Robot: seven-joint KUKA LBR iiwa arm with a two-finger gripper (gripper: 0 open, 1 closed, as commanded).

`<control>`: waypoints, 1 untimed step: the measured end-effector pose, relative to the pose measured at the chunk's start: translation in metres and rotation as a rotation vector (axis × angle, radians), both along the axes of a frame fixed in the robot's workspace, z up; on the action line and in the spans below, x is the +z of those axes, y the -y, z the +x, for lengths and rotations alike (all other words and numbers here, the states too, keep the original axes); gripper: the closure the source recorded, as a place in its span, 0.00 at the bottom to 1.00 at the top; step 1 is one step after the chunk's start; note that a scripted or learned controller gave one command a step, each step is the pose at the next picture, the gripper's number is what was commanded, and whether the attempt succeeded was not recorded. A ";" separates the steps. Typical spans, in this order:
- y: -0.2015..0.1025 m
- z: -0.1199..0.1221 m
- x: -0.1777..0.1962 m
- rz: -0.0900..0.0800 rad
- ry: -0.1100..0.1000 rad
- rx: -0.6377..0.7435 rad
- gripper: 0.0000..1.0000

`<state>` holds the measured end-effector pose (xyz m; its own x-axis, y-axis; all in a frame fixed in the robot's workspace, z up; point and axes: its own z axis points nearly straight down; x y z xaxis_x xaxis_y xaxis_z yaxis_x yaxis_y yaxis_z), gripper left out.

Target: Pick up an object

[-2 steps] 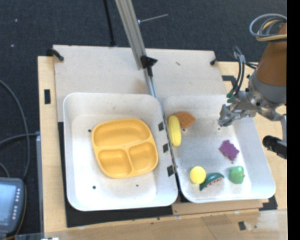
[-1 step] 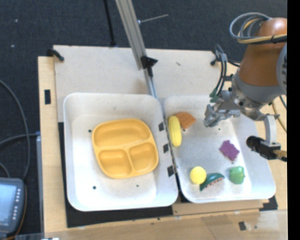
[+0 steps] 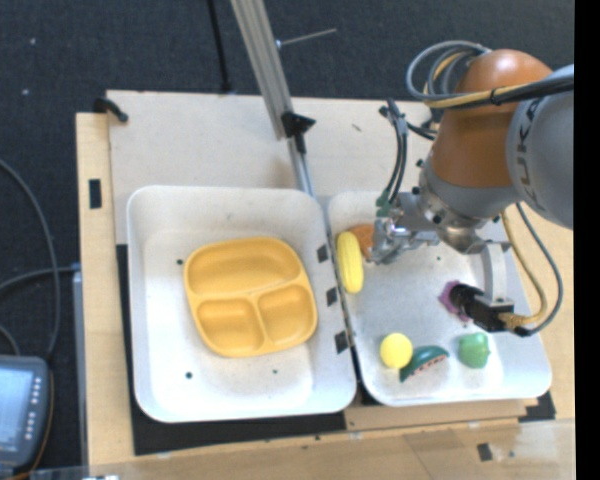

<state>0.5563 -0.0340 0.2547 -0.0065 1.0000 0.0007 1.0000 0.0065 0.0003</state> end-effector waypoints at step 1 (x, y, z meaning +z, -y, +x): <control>-0.053 -0.015 -0.006 0.000 0.000 0.000 1.00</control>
<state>0.5414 0.0192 0.2484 -0.0068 1.0000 0.0011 1.0000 0.0068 0.0004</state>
